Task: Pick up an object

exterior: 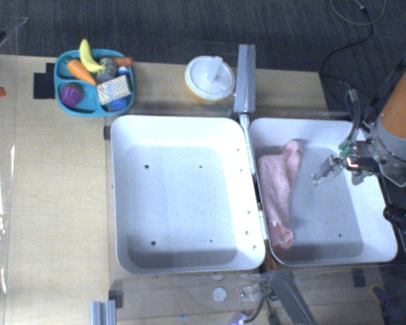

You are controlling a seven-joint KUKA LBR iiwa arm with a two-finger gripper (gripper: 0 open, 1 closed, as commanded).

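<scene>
Gripper (327, 169) over right bin (372, 249), fingers apart, holding nothing; pink cloth (279, 188) bunched along bin's left wall, just beside; left bin (183, 131) alongside

text: none legible — labels: none legible — numbers/signs: none legible on anything shown

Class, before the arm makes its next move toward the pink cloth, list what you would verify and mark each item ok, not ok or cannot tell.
1. Pink cloth lies in the right bin: ok.
2. Cloth lies along that bin's left wall, limiting finger room there: not ok.
3. Gripper is over the right bin: ok.
4. Gripper is directly above the cloth: not ok, it is to the cloth's right.
5. Gripper open: cannot tell.
</scene>
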